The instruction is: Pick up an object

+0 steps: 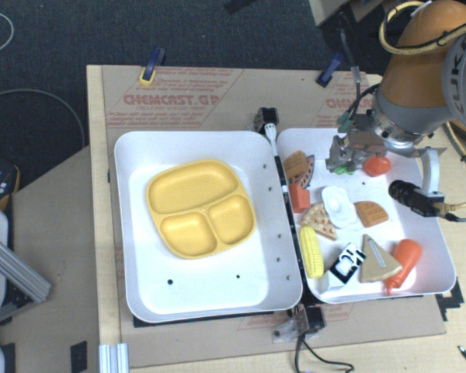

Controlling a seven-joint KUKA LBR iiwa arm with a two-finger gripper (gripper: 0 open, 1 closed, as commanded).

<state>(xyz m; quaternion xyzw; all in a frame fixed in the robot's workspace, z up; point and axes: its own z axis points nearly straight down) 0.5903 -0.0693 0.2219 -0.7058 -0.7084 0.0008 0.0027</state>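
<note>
The right bin (443, 264) holds several toy foods. My gripper (342, 162) hangs over the bin's far part, low above its floor. A red tomato-like piece (377, 165) lies just right of it, and a brown slice (297, 165) sits to its left by the bin wall. Nearer the front lie a white egg-like piece (337, 206), a brown bread piece (370, 213), a waffle wedge (319, 222), an orange-red block (299, 198), a yellow corn cob (311, 251), a black-and-white cube (344, 264), a sandwich wedge (378, 262) and an orange carrot (403, 263). I see nothing held by the gripper.
The left bin (132, 208) contains a yellow divided plate (199, 207). A black divider rail (283, 189) runs between the two bins. The grey and orange arm (423, 61) comes in from the upper right above the right bin's far corner.
</note>
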